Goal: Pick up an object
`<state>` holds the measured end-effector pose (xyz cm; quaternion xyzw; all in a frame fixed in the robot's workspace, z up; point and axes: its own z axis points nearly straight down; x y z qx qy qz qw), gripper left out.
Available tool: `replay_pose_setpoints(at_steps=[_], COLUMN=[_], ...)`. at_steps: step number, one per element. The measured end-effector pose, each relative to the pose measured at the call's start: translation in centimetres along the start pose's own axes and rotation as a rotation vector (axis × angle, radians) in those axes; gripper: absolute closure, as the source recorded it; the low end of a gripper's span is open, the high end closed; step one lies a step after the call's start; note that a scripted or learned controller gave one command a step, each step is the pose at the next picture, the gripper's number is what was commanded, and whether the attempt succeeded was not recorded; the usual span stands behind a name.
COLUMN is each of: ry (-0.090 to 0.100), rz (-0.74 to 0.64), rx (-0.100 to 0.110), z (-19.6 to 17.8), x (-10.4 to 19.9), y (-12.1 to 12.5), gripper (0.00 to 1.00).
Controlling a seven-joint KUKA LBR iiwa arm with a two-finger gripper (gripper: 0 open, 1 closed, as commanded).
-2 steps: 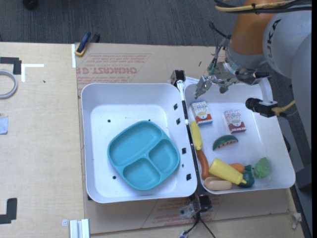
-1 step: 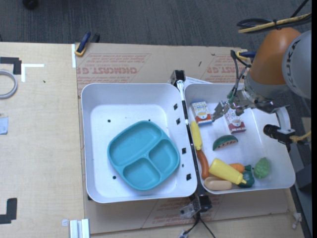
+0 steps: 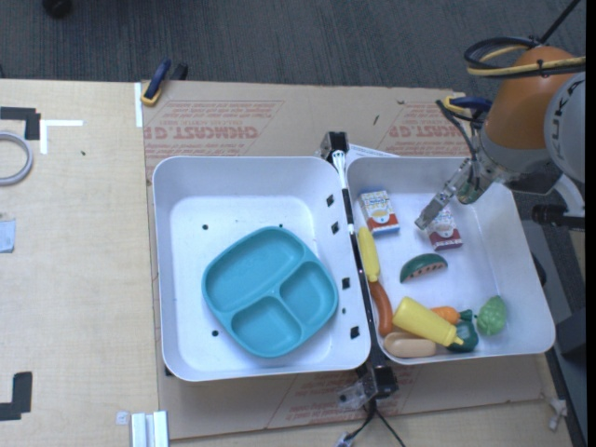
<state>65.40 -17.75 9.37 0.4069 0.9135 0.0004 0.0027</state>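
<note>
My gripper (image 3: 434,214) hangs low over the back middle of the right bin (image 3: 527,250). Directly beneath and just right of it lies a small red and white object (image 3: 446,236); whether the two touch is unclear. A small red, white and blue carton (image 3: 377,210) sits to the gripper's left. Nearer the front lie a watermelon slice (image 3: 423,266), a yellow bottle (image 3: 424,321), an orange carrot piece (image 3: 445,313) and a green leafy piece (image 3: 492,315). Along the bin's left wall lie a yellow banana-like piece (image 3: 370,252) and a reddish sausage (image 3: 381,309).
The left bin (image 3: 186,203) holds a teal divided plate (image 3: 270,290). A tan bun-like piece (image 3: 408,346) rests in the right bin's front corner. Clips (image 3: 334,144) join the bins at their shared wall. Cardboard lies under both bins.
</note>
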Motion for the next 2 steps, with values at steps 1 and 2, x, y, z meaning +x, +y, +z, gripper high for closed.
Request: replay_pose_setpoints(at_steps=[1, 2], ry=[-0.005, 0.001], rz=[0.006, -0.161], rx=[-0.003, 0.0], z=[-1.1, -13.0], x=[-0.1, 7.7], y=[0.0, 4.3], gripper=[1.0, 1.0])
